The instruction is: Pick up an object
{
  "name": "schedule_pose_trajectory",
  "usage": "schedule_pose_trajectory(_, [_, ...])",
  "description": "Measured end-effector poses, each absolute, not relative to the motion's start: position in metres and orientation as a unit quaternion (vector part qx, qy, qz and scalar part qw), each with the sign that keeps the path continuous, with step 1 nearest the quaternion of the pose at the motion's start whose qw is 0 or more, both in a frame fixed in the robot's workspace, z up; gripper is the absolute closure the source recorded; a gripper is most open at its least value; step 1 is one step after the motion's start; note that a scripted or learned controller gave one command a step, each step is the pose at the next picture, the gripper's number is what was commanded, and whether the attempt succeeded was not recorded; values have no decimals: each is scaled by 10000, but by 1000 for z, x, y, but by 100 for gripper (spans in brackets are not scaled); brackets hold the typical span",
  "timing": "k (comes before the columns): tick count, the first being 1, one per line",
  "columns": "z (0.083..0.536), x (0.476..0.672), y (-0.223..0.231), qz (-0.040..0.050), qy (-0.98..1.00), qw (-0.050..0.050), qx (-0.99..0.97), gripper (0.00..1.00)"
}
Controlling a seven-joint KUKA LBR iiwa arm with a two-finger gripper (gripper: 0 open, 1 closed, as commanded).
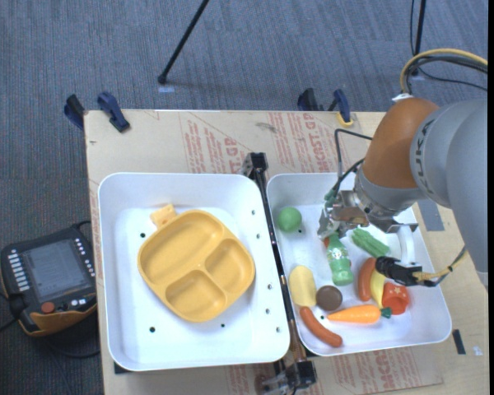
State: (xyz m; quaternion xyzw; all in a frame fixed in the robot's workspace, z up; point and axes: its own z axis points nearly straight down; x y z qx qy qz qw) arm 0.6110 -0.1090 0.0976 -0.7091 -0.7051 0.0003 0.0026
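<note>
The right bin (pixel 432 323) holds several toy foods. A green ball (pixel 290 218) lies at its upper left. A green bottle (pixel 339 258) lies near the middle, with a green cucumber (pixel 369 241) to its right. Along the front lie a yellow piece (pixel 302 285), a brown ball (pixel 329 297), an orange carrot (pixel 358 313) and a reddish sausage (pixel 321 327). A red and yellow pepper (pixel 393 293) sits at the right. My gripper (pixel 340 223) hangs low over the bottle's top end, and the wrist hides part of what lies under it.
The left bin (pixel 115 220) carries a yellow divided plate (pixel 196 263). A dark divider rail (pixel 272 237) runs between the bins. Blue clamps (pixel 107 109) grip the bench's far edge. A teach pendant (pixel 45 282) lies on the floor at the left.
</note>
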Motion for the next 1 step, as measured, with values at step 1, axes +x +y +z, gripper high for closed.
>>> schedule_pose_trajectory(1, [198,575,-57,-12,-7079,-2,-7063,100])
